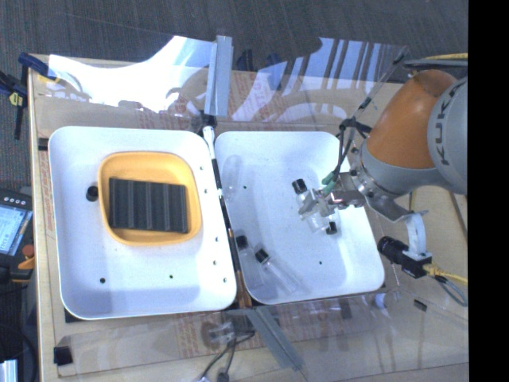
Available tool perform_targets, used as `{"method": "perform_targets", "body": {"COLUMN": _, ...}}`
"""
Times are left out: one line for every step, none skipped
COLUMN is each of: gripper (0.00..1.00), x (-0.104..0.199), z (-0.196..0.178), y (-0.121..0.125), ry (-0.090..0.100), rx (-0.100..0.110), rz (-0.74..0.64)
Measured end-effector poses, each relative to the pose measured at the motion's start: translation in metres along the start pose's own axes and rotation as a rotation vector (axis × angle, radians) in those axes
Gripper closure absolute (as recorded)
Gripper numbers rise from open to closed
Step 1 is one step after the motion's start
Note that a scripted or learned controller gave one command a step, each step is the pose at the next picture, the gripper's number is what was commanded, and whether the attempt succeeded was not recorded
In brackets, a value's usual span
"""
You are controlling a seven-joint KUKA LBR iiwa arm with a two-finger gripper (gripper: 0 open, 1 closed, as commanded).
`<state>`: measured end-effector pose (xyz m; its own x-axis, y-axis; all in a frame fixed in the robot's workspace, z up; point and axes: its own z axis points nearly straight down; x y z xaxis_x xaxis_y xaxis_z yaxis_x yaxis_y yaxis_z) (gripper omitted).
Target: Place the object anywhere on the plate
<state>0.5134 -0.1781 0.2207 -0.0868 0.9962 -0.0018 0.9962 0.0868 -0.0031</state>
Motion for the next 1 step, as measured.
{"method": "perform_targets", "body": {"gripper": 1.0, "x": 0.0248, "z": -0.0193, "y": 0.0554, "ry": 0.002, "rx": -0.002, "rz": -0.117}}
